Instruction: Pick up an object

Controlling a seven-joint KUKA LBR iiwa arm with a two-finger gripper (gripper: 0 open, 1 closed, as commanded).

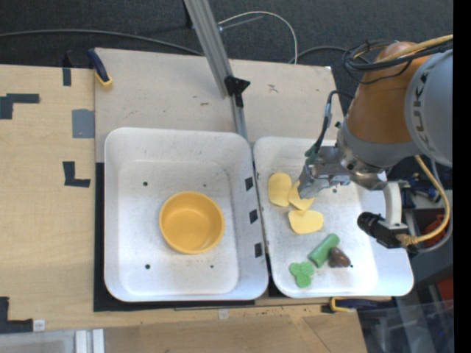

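The bench [44,197] carries two white bins. The right bin [383,278] sits beneath the gripper [309,190]; the left bin [125,153] lies beside it.

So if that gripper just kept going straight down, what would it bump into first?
Most likely the pale yellow pieces in the right bin: the gripper hangs right over them. Height is hard to judge from this slanted view.

Light wooden table [44,197] marked with dark tape pieces [73,173]; dark carpeted floor [88,9] beyond, crossed by loose cables [265,20].
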